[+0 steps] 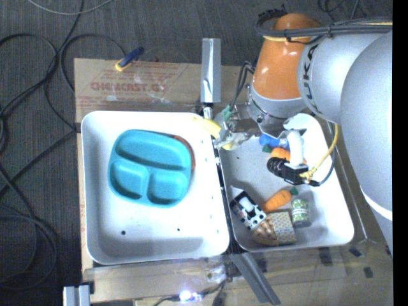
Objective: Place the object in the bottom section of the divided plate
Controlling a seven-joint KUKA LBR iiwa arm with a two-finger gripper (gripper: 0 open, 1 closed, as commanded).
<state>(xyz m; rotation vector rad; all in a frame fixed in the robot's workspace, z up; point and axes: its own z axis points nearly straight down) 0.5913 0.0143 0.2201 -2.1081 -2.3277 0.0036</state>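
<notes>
The blue divided plate (pixel 152 166) lies in the left white bin (pixel 102 234), with one wide section at the far side and two small sections at the near side; all look bare. A reddish-brown edge (pixel 185 144) shows behind its upper right rim. My gripper (pixel 228 132) hangs at the upper left corner of the right bin (pixel 331 228), beside the wall between the two bins. A small yellow object (pixel 210 126) sits right at the gripper's tip over that wall; whether it is held is unclear.
The right bin holds a carrot (pixel 278 200), a black-and-white toy (pixel 248 211), a tan woven piece (pixel 275 228), a small greenish jar (pixel 300 212) and blue, orange and white items (pixel 280 146) under the wrist. A metal post (pixel 210 69) stands behind the bins.
</notes>
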